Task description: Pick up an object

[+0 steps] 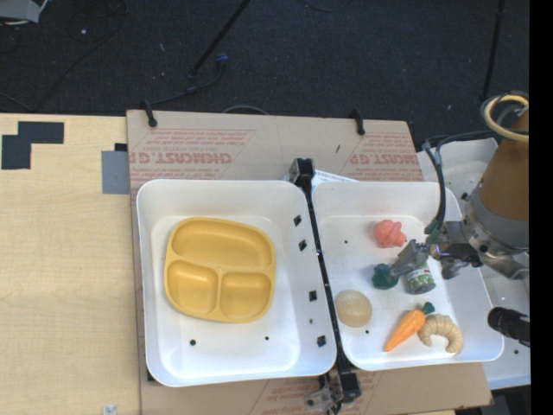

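camera view | gripper [413,264] low inside right bin [363,210]; finger state cannot tell | green-labelled jar [421,279] right beneath tool, dark green toy [383,276] just left; pink toy [390,233] up-left; carrot [403,329], croissant [442,331], pale round piece [352,307] below | likely lowered for grasp; nothing visibly held

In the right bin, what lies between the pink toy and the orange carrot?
In the camera view, the pincer lies between the pink toy and the carrot, with a dark green piece and a small green-labelled jar beside it.
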Controlling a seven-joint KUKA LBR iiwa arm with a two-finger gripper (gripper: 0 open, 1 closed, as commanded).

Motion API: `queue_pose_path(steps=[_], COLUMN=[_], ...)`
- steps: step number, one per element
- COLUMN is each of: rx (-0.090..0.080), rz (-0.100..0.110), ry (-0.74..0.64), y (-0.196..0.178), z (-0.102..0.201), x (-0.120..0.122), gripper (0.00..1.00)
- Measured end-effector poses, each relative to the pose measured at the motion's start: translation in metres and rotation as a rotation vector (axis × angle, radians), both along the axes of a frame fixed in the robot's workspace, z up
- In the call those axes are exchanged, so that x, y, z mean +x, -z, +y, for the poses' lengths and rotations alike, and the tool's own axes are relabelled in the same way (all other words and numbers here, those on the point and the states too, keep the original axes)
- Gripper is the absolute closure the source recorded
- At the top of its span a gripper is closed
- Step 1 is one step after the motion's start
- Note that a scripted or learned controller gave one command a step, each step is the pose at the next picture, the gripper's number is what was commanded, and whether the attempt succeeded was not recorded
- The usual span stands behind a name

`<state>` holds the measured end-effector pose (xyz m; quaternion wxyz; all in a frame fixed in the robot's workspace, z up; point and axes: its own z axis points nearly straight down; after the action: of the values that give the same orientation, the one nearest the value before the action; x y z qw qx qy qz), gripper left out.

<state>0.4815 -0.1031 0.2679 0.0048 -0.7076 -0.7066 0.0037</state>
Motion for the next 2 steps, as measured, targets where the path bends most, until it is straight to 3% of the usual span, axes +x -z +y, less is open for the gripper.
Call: queue_pose_path(steps=[1, 2], rx=[-0.002, 0.001], rz=[-0.011, -0.004], ry=[-0.002, -0.002], y=[-0.005, 0.049], z=[0.0, 0.009], x=[0.002, -0.004], gripper=[0.0, 0.0])
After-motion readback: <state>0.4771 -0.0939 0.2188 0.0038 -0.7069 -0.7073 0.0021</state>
